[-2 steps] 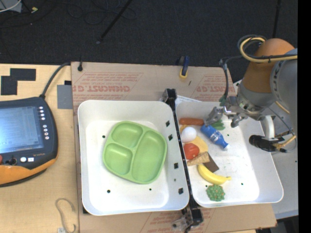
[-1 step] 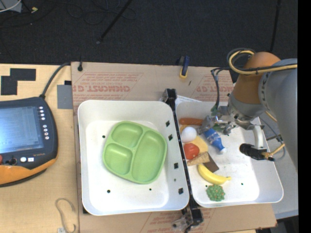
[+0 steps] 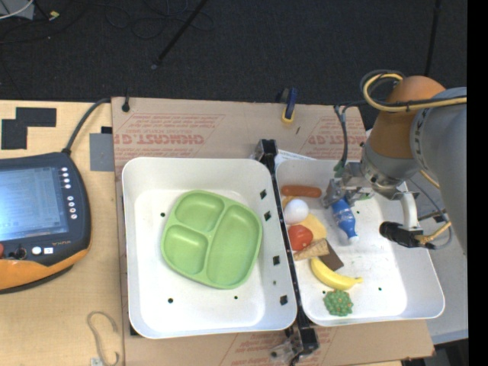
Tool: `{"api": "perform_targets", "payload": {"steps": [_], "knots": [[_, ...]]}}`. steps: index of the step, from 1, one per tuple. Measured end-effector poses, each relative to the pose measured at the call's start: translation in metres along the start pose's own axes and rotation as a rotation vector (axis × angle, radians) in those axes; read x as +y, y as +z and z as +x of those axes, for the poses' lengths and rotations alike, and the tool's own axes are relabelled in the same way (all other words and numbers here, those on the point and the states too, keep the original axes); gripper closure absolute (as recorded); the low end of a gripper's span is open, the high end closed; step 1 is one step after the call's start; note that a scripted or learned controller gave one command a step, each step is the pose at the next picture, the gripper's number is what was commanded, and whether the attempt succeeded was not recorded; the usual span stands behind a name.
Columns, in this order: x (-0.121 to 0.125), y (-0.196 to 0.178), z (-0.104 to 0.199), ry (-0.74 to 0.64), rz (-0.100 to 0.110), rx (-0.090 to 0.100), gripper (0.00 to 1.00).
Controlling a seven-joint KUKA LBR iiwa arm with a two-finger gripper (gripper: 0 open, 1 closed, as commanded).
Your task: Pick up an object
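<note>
The arm (image 3: 427, 128) reaches in from the right over the right bin (image 3: 412, 296), its orange band above the wrist, and the hand (image 3: 343, 197) points down into the bin's upper middle. Whether the hand is clenched or released cannot be told from here; a blue bottle-like object (image 3: 345, 221) lies tilted just below it, touching or nearly touching it, on the bin floor.

Nearest the camera in the right bin sits a green broccoli piece (image 3: 338, 303), with a yellow banana (image 3: 332, 274) just above it. Further back along the bin's left side lie a brown block (image 3: 315, 248), a red tomato-like piece (image 3: 300, 237) on a yellow slice (image 3: 316, 225), a white egg (image 3: 296, 210) and an orange sausage (image 3: 301, 191).

The left bin (image 3: 145, 296) holds a light green divided plate (image 3: 211, 237) with three compartments, lying flat near its middle.

Both bins rest on cardboard (image 3: 191, 132) on the tabletop, and a control pendant (image 3: 42, 216) with a screen lies at the far left.
</note>
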State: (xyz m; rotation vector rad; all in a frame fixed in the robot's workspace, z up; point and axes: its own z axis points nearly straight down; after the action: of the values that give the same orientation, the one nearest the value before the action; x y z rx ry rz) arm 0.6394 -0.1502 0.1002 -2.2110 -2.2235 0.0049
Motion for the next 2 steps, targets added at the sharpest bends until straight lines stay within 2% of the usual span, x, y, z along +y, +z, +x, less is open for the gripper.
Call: {"api": "perform_targets", "payload": {"steps": [2], "knots": [[-0.010,-0.091,0.000,0.005,-0.008,-0.002,1.00]]}}
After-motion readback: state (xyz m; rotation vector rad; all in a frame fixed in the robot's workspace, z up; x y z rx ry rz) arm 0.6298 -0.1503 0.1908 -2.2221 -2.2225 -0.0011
